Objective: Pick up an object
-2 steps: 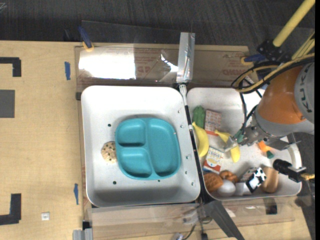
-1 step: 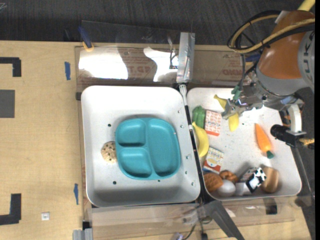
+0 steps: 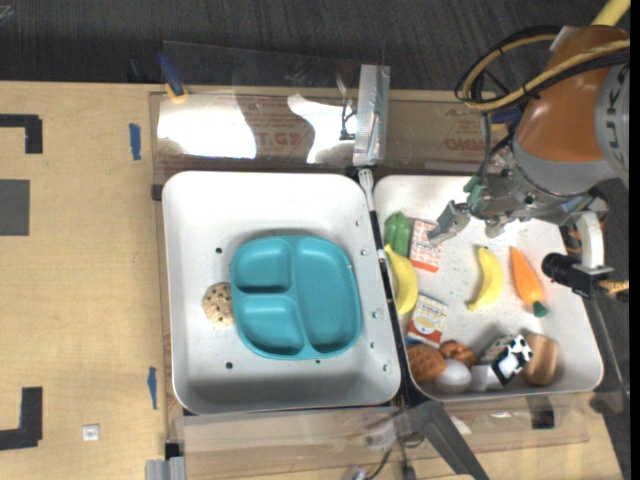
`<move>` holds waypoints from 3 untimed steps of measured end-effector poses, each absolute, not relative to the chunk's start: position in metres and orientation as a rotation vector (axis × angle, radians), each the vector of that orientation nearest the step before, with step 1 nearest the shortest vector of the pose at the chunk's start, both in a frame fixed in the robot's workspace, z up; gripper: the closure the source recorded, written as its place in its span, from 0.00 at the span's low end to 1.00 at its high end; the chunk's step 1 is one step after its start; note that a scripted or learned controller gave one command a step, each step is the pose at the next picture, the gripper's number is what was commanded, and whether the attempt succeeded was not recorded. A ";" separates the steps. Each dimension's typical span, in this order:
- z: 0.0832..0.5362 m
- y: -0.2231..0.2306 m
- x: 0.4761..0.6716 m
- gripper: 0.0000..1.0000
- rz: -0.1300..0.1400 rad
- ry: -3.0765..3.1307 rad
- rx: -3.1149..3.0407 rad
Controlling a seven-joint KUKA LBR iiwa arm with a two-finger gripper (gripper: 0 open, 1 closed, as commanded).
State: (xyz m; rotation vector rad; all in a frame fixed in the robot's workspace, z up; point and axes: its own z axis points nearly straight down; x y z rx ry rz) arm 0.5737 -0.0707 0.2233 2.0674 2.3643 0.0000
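While the grey robot arm with the orange band [image 3: 575, 118] is reaching in over the right white plastic bin [image 3: 590, 353], its jaws are hanging above the bin's top part, and I cannot tell if they are wide or narrow. Nothing is showing between them, so the pick is not done yet.

To do this step well, I think the arm should be going straight down on one thing that is lying apart from the rest. The small yellow banana [image 3: 487, 278] and the orange carrot [image 3: 526, 278] are lying near each other with bare space around them, so they look like easy picks. The bottom corner is crowded.

Counting now: two white bins, two yellow bananas, one carrot, one green pepper [image 3: 398, 233], one teal plate with three parts [image 3: 296, 295] and one round cookie [image 3: 217, 303] in the left white plastic bin [image 3: 190, 218].
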 end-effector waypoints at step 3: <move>0.087 -0.162 0.532 0.00 0.001 2.618 1.723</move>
